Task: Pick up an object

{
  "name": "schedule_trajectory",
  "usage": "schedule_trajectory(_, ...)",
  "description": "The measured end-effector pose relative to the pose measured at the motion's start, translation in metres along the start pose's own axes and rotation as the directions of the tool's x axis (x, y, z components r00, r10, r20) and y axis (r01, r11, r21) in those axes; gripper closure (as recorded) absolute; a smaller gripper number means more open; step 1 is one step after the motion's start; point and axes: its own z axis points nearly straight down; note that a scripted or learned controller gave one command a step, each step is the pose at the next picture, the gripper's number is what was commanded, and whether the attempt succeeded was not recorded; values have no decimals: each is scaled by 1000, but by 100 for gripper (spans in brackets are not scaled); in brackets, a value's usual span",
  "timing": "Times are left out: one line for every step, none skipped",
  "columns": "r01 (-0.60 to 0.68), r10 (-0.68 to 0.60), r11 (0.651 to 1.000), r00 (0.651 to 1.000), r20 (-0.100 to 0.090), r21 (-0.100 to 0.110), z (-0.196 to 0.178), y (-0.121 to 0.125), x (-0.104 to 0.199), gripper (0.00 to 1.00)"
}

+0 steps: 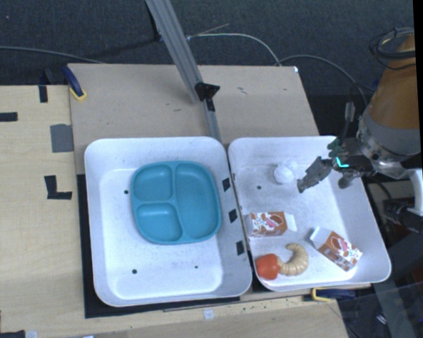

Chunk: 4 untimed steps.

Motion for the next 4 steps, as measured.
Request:
schedule_trajectory(-2, 2, 1000, 1000, 0, 6, 53, 4, -9, 0)
schedule_trajectory(-2, 2, 1000, 1000, -1, 6, 98, 1, -5, 0)
schedule_trajectory(-1, 1, 1000, 1000, -1, 8, 155, 4, 4, 0)
schedule_trajectory(0, 0, 1000, 1000, -1, 4, 142, 5, 4, 100)
